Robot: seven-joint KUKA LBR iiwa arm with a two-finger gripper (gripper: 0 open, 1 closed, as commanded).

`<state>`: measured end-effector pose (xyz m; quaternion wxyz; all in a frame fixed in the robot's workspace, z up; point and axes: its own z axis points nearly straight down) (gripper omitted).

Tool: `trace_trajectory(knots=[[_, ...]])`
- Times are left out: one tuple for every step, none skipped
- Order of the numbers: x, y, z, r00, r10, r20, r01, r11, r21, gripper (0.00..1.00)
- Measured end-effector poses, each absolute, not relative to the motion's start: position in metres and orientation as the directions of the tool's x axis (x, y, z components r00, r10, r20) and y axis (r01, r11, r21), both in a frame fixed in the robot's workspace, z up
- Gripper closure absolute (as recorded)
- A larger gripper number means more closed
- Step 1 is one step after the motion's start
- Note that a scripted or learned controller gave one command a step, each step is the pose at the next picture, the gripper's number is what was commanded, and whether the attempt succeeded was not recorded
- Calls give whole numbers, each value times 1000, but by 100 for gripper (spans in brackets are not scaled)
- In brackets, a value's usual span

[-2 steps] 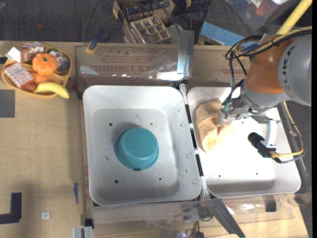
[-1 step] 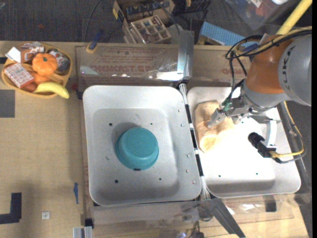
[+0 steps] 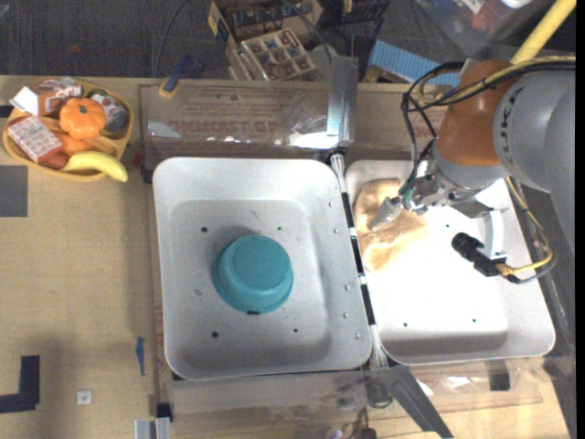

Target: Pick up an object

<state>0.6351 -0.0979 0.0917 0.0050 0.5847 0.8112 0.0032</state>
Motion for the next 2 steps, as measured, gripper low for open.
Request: trace_trajectory(knots=[[662, -98, 91, -343, 939, -3, 939, 343, 6, 0], [664, -98, 103, -343, 939, -5, 939, 343, 13, 100]])
